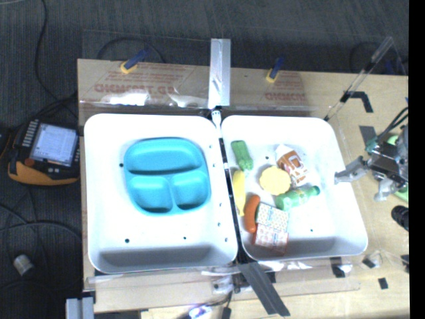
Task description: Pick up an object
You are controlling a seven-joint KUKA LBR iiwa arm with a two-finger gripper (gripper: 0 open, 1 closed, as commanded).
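The right bin (332,138) holds several small objects. A green pickle-shaped piece (242,154) lies near its left wall, with a yellow piece (238,186) just below it along the divider. An orange carrot-like piece (251,211) lies beside a patterned box (272,225) at the front. In the middle sits a round yellow disc (274,179). It touches an orange-and-white packet (293,165) behind it and a green bottle (297,196) in front of it.
The left bin (99,244) holds a blue divided plate (167,175). Grey metal hardware with green bits (385,165) stands on the bench right of the right bin. A handheld device (46,148) lies on the floor at the left.
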